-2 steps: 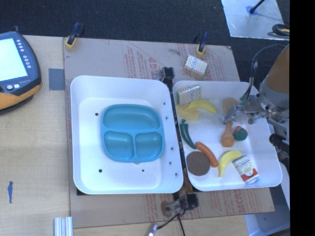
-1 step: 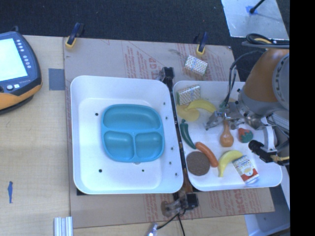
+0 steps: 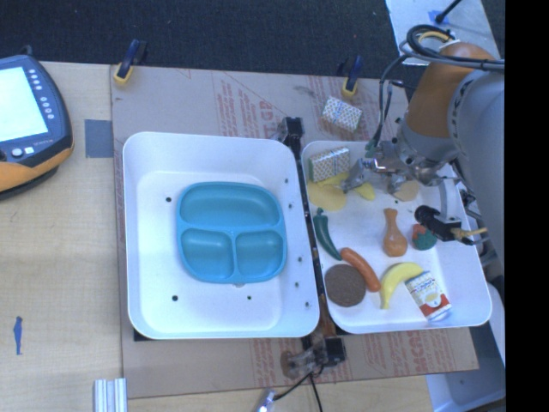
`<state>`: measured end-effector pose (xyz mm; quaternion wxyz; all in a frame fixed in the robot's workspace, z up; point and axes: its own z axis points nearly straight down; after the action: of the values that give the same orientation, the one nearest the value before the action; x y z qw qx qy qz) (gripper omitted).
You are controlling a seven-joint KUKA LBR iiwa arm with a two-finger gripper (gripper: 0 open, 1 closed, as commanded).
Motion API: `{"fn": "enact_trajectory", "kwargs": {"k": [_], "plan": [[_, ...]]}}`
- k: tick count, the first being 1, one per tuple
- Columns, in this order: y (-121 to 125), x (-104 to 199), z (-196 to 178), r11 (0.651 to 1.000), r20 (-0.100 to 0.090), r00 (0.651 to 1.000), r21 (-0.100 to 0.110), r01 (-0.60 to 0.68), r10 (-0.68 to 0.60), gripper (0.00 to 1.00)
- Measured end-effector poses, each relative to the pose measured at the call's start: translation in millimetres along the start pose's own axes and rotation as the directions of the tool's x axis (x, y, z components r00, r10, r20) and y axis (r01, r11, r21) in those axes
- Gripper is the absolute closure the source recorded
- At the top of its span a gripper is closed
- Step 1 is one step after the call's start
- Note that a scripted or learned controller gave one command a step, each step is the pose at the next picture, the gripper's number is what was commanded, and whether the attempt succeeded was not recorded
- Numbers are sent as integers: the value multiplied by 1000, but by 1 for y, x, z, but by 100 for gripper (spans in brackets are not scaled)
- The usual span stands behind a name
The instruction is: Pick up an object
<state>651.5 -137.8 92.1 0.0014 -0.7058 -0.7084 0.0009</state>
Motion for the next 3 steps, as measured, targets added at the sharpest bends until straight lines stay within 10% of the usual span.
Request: {"fn": "enact_trajectory", "kwargs": {"k": [1, 3], "plan": [[-70, -56, -62, 1000, 1, 1000, 0, -2, 2, 0], [5, -13, 0, 1000, 0, 1000, -1, 1, -1, 0]]}}
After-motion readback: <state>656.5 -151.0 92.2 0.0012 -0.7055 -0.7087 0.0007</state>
